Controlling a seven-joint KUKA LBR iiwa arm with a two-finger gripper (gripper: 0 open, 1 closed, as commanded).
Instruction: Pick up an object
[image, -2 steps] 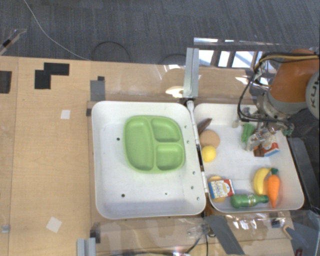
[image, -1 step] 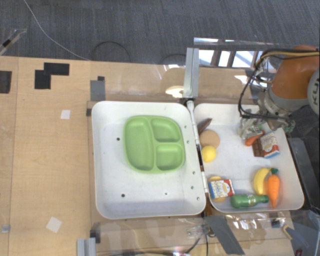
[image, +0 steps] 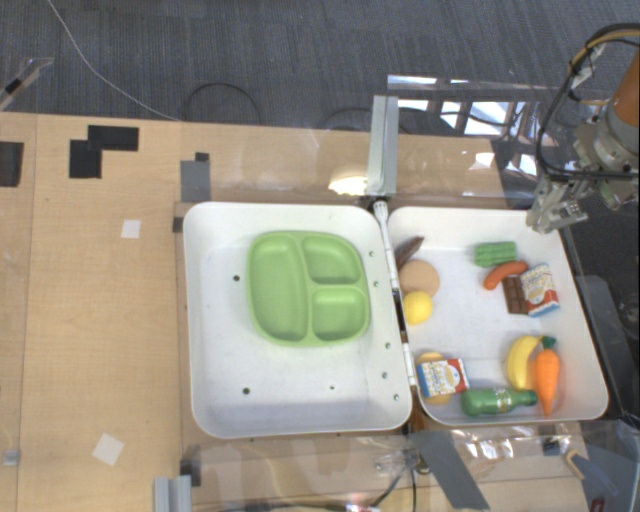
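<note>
Fingers (image: 556, 212): they hang at the upper right corner of the right bin (image: 455, 225), over its rim. The view does not resolve whether they are spread or closed. No object is visible between them.

Arm (image: 610, 140): it reaches in above the right bin's upper right corner, raised clear of the contents.

Candidate objects, all resting inside the right bin:
- green block (image: 495, 253) and orange sausage-shaped piece (image: 504, 273), near the bin's upper right corner, closest to the fingers;
- small printed packet (image: 531, 290), just below these;
- banana (image: 521, 362) and carrot (image: 546, 373), touching, at the bin's right lower side;
- green bottle (image: 497, 401), lying along the bin's lower edge;
- small carton (image: 441, 378), lower left;
- brown egg-shaped item (image: 419, 277) and lemon (image: 417, 307), at the bin's left wall.

A green divided plate (image: 306, 287) sits in the left bin (image: 215, 330), beside the right bin on the table (image: 90, 330).

Task status, as judged: no grasp is made. Selection, descent, closure and lift all remain.
</note>
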